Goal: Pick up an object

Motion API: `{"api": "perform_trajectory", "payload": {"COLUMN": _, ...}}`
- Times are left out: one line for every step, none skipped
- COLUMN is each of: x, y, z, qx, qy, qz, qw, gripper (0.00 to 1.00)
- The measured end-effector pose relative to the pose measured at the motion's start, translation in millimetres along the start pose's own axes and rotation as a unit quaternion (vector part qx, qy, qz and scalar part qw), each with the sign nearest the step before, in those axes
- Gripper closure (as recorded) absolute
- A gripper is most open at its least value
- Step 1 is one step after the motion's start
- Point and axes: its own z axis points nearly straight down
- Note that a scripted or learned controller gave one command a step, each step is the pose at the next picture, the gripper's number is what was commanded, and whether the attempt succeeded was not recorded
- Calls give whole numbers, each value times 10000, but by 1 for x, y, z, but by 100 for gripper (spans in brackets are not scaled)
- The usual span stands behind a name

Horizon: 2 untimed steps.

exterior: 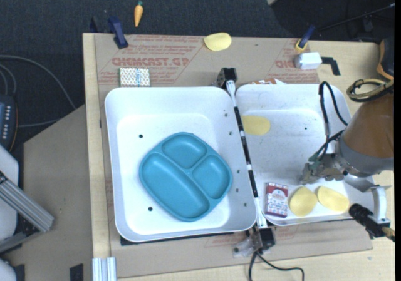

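Yellow piece [217, 42] and patterned packet [135, 76] on the bench board [163, 54], outside bins.

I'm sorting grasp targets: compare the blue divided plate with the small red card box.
The blue divided plate is large, rounded and lies alone in the left bin; the red card box is small, rectangular and sits beside yellow pieces in the right bin. Both lie flat.

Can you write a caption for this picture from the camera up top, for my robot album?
Robot gripper hovers above two yellow pieces in the right bin; blue tray in the left.
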Motion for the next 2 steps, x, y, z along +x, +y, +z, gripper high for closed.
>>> {"api": "perform_trajectory", "payload": {"x": 0, "y": 42, "z": -119, "qx": -2, "qy": -4, "qz": -10, "qw": 10000, "gripper": 100}}
{"api": "perform_trajectory", "payload": {"x": 45, "y": 174, "z": -133, "qx": 0, "qy": -2, "qz": -18, "qw": 10000, "gripper": 100}}
